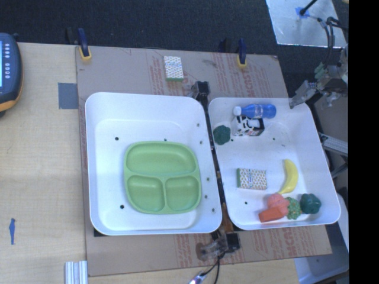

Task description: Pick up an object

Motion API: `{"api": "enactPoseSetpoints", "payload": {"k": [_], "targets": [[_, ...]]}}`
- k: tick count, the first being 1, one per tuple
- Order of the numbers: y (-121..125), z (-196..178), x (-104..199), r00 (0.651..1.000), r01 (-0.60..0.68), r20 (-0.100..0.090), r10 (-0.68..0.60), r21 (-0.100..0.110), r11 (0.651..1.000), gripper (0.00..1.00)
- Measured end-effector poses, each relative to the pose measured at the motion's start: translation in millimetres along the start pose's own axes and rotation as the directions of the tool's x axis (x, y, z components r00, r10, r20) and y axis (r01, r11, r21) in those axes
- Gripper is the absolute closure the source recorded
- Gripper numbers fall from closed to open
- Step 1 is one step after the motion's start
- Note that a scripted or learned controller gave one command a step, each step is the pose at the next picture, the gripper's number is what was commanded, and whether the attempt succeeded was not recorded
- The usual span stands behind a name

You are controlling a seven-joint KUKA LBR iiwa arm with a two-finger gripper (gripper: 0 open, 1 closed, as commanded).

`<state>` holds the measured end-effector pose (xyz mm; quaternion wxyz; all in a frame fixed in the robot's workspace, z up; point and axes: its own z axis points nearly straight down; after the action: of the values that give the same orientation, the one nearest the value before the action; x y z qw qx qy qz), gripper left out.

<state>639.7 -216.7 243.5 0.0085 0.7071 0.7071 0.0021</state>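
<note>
The right white bin point(308, 135) holds several small objects. A blue bottle point(258, 110) lies at its far side, with a black-and-white toy point(249, 126) just in front of it. A dark green round piece point(221, 134) rests against the bin's left wall. A green-and-white patterned block point(252, 178) lies flat in the middle, and a yellow banana point(289, 176) is to its right. At the near right corner an orange-red toy point(272, 209), a small green broccoli-like piece point(294, 208) and a dark green lump point(310, 203) are bunched together.
The left white bin point(106, 135) holds a light green divided plate point(161, 177). A small patterned card point(173, 67) lies on the cardboard behind the bins. Clamps point(84, 47) pin the cardboard. Grey metal hardware and cables point(320, 84) stand past the right bin's far corner.
</note>
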Motion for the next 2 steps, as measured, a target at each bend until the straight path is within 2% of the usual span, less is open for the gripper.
{"api": "enactPoseSetpoints", "payload": {"k": [1, 2], "targets": [[-84, 111, 28, 1.000, 0.003, -0.013, -0.003, 0.029, 1.000, 0.00], [-107, 153, 5, 1.000, 0.003, -0.010, -0.002, 0.023, 1.000, 0.00]]}}
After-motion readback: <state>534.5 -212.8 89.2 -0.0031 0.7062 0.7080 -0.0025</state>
